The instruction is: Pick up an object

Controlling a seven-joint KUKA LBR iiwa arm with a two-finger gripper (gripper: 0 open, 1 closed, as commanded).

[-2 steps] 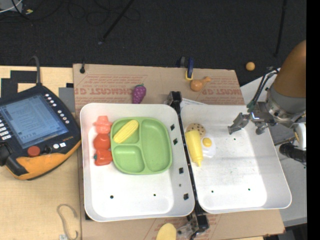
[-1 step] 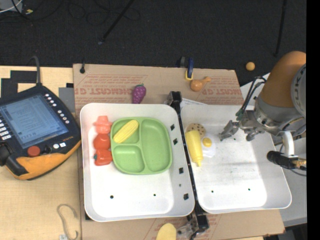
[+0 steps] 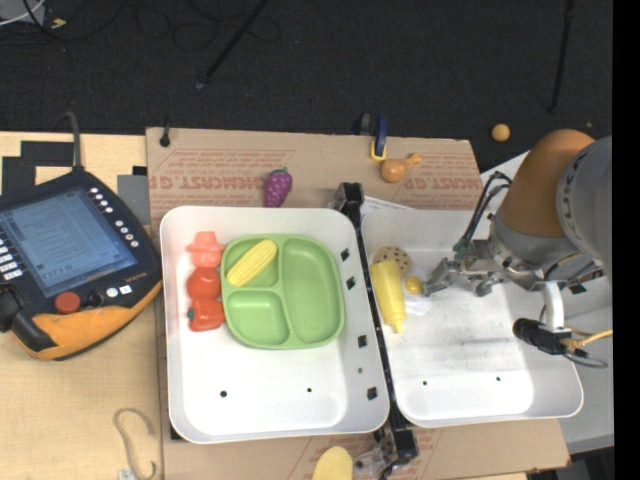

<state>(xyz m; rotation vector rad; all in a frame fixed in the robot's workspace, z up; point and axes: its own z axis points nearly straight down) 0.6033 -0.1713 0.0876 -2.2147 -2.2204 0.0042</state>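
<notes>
We are looking at a robotics lab: a teach pendant with screen and buttons lies on the tabletop, cables trail over dark carpet, and two white bins of plastic toy food sit on cardboard sheets.

Light was even and came from above, so the white bins looked bright and shadows under things stayed soft and short. The dark floor behind lost detail (nearly black). The whole picture was slightly soft and grainy.

Two white bins (side by side)
</notes>
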